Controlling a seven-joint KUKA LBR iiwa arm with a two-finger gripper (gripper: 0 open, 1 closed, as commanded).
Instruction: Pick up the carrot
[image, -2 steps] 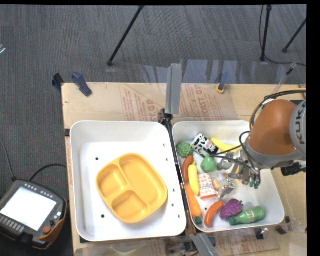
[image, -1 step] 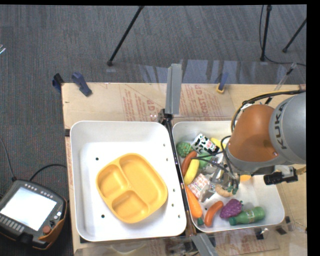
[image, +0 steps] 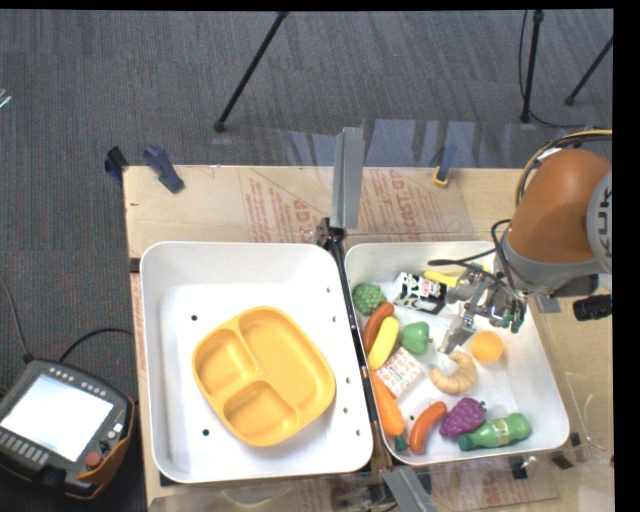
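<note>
Gripper (image: 462, 333) fingers: you cannot tell their opening; it hangs above croissant (image: 455, 373), well right of carrot (image: 387, 403).

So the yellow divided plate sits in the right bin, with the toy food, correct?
Not quite. The camera view shows the yellow divided plate in the left bin; the toy food, including the carrot, lies in the right bin.

A dark grey carpeted floor (image: 120, 80) surrounds the bench (image: 260, 205), whose top is bare brown board printed with faint red lettering. Thin black stand legs (image: 250, 70) slant across the far floor. At near left, a handheld control pendant (image: 60, 425) lies on the carpet, its cable trailing away.
</note>
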